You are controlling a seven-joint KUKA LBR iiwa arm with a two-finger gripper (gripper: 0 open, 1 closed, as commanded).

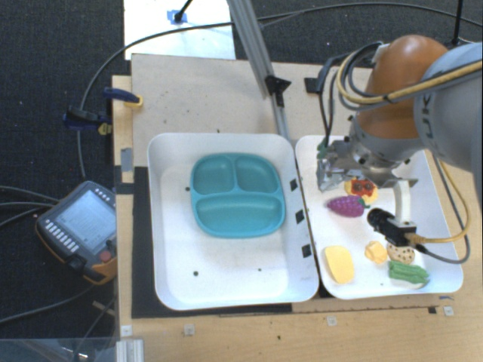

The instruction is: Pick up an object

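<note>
My gripper [330, 176] hangs low over the back left part of the right bin [447, 277]. Just in front of it lies a purple bunch of grapes [346, 206], and a red and orange toy [363, 188] lies close on its right. A yellow block [339, 264], a small yellow piece [376, 251], a speckled beige round [401, 256] and a green piece [408, 274] lie along the front of that bin. The arm's body hides the bin's back right.
The left bin [170, 277] holds a teal divided plate [237, 194]. A slanted metal pole [253, 36] stands behind the bins. A teach pendant [79, 228] and cables lie on the floor at the left.
</note>
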